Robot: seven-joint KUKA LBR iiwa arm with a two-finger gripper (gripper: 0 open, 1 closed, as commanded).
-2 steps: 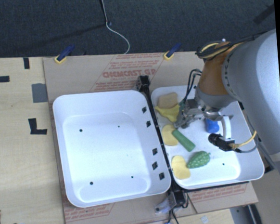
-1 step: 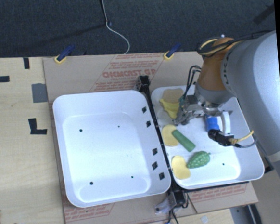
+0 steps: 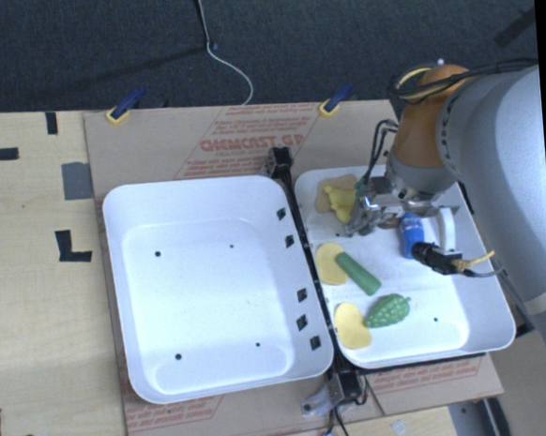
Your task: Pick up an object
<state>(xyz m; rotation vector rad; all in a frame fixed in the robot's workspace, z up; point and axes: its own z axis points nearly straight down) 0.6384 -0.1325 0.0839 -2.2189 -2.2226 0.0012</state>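
In the right bin (image 3: 480, 332) lie several small objects: a pale yellow lumpy piece (image 3: 336, 195) at the far left corner, a yellow round piece (image 3: 329, 265), a green cylinder (image 3: 359, 272), a bumpy green oval (image 3: 388, 310) and another yellow piece (image 3: 351, 327) near the front. A blue object (image 3: 412, 234) lies further right, under the arm. My gripper (image 3: 361, 217) is low in this bin, just right of the pale yellow lumpy piece and above the green cylinder. Nothing shows between its fingers.
The left bin (image 3: 203, 284) stands beside the right one, with a black divider (image 3: 298, 257) between them. The grey arm with its orange band (image 3: 426, 134) covers the right bin's far right side. A cable (image 3: 228, 65) hangs at the back.
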